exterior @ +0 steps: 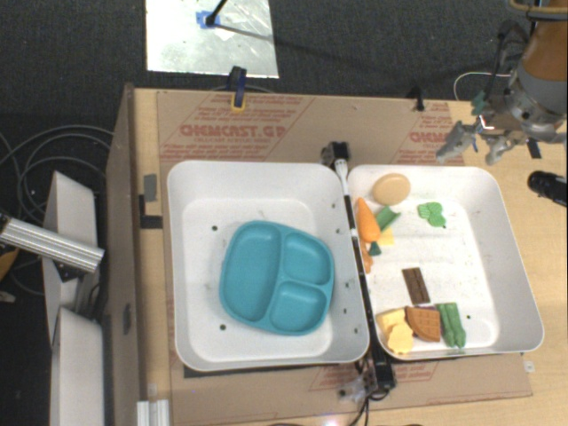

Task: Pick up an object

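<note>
Several toy foods (410,284) share the right bin (497,238) beneath the open tool (472,147).

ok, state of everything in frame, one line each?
gripper: open, holding nothing, above the bench beyond the right bin's far edge
blue tray: flat in left bin, compartments bare
right bin: holds the toy food
carrot: lying along right bin's left wall
bread roll: resting near far-left corner
chocolate bar: flat, mid-bin
green leaf piece: lying apart, far side
</note>
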Robot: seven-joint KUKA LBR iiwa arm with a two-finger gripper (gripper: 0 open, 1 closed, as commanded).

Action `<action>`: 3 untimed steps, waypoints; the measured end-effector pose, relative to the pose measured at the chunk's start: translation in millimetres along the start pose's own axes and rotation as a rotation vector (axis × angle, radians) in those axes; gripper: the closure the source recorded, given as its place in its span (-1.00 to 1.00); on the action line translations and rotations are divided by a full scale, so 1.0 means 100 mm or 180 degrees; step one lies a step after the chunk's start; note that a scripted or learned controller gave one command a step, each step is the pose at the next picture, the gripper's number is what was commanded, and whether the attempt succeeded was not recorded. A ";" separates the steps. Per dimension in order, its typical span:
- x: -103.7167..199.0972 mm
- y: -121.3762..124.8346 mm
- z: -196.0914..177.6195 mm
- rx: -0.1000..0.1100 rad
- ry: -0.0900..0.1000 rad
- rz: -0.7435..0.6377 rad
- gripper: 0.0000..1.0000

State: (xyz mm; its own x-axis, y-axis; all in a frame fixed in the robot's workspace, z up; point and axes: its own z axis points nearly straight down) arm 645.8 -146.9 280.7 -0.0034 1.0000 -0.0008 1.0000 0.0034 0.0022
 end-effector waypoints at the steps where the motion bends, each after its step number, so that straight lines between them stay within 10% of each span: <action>1: -0.03 -0.71 0.55 0.0029 0.0009 0.0014 -1.00; 3: 0.34 -1.61 2.00 0.0018 0.0007 0.0010 -1.00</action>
State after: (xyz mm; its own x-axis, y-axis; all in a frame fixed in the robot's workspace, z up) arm 484.8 -113.5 80.5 -0.0002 1.0000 0.0015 1.0000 0.0002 -0.0035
